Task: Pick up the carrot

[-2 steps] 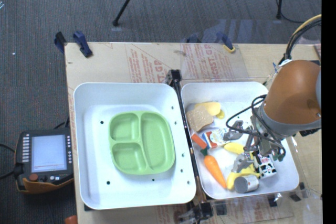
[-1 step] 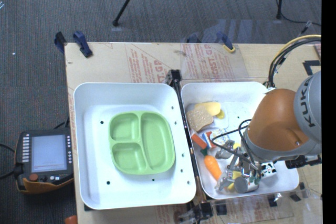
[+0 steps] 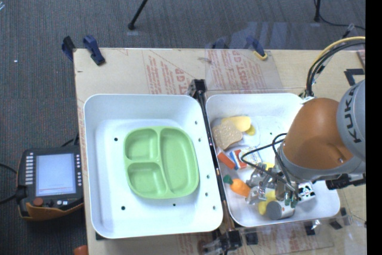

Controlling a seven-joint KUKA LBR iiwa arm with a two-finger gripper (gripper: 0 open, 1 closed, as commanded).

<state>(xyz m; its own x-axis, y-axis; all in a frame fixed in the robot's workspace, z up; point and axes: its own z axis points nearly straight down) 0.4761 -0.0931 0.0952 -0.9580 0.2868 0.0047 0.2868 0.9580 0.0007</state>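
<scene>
Hovering gripper low in rt bin | carrot just beside — untouched | gripper state: can't tell

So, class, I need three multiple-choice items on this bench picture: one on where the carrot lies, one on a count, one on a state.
1. The small orange carrot lies in:
A. the right white bin
B. the left white bin
C. the green tray

2. The green plastic divided tray has how many compartments?
A. two
B. three
C. five

3. The carrot is:
A. lifted above the bin
B. standing on the tray
C. lying on the bin floor

Answers: 1 A, it lies in the right white bin beside the gripper. 2 B, two small compartments and one long one. 3 C, it rests on the white floor.
</scene>
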